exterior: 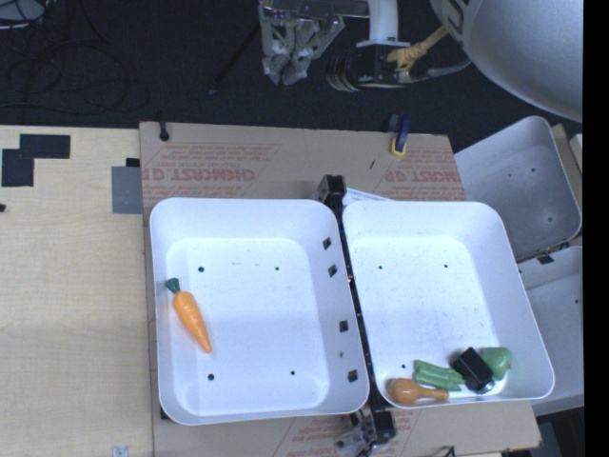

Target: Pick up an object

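standing by the bench: nothing picked yet, this looks like the pre-approach step. gripper (pixel 295 60) is parked high, past the far edge of both bins, over the dark background, well apart from every object. its fingers hang down bunched together with nothing between them; whether they're released or clenched i cannot tell from this angle.

candidates: carrot (pixel 191 319) lying alone near the left wall of the left bin (pixel 243 219), plenty of room around it. right bin (pixel 419 219) has a cluster jammed in its near right corner: orange gourd-shaped piece (pixel 416 391), green pod-like piece (pixel 439 375), black block (pixel 473 368), green lump (pixel 496 359), all touching or just beside each other.

my read: next move needs a target choice, then travel over a bin and a descent. carrot looks the easier grasp, fingers across its narrow width. the cluster risks a pinch on two items or a hit on the bin wall.

hard to make out: finger gap, what the cluster items really are, and the black block partly covers the green lump.
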